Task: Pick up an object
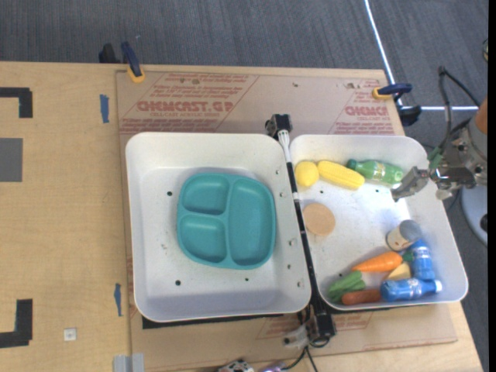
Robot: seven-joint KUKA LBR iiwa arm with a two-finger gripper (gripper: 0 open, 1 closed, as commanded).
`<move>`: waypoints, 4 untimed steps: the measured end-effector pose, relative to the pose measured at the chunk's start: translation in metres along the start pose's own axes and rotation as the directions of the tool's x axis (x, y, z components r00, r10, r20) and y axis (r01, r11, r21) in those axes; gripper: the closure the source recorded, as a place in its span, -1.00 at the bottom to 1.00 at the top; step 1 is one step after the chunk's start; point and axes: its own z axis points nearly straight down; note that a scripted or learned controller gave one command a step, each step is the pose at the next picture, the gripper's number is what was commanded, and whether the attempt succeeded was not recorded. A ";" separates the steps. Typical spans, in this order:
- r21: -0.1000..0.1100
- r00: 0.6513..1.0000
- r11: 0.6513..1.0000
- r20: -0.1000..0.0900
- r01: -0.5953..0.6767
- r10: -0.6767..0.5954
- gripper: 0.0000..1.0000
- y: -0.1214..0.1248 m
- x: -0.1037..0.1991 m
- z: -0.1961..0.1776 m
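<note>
the left bin holds a teal divided plate set near its middle, three compartments facing up. bare white floor rings the plate on all sides, widest along the far wall and the left wall, so there is open room around it. the bin's right rim runs against the left rim of the right bin, the two touching along a dark seam.

in the right bin, things crowd two zones. along the far wall lie a yellow lemon, touching a yellow corn cob, and just beside that a green bottle lying on its side. a flat tan disc lies alone near the left rim, with bare floor to its right across the middle of the bin. at the near right corner sits a tight pile: a small round grey and tan piece, a blue can and a second blue can, an orange carrot slanted over a yellow wedge, a green vegetable and a red-brown sausage shape against the near wall.

the gripper reaches in over the right rim, above the far right part of the bin, just right of the green bottle. its fingers are spread narrowly and nothing sits between them.
</note>
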 end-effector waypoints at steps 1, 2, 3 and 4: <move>0.000 0.997 0.997 -0.001 -0.076 0.076 -1.00 -0.037 0.016 0.106; 0.001 0.990 0.990 -0.002 0.138 -0.138 -1.00 -0.023 0.015 0.139; -0.003 0.990 0.990 0.000 0.138 -0.138 1.00 -0.022 0.015 0.128; -0.002 0.995 0.995 0.000 0.100 -0.100 1.00 -0.024 0.052 0.038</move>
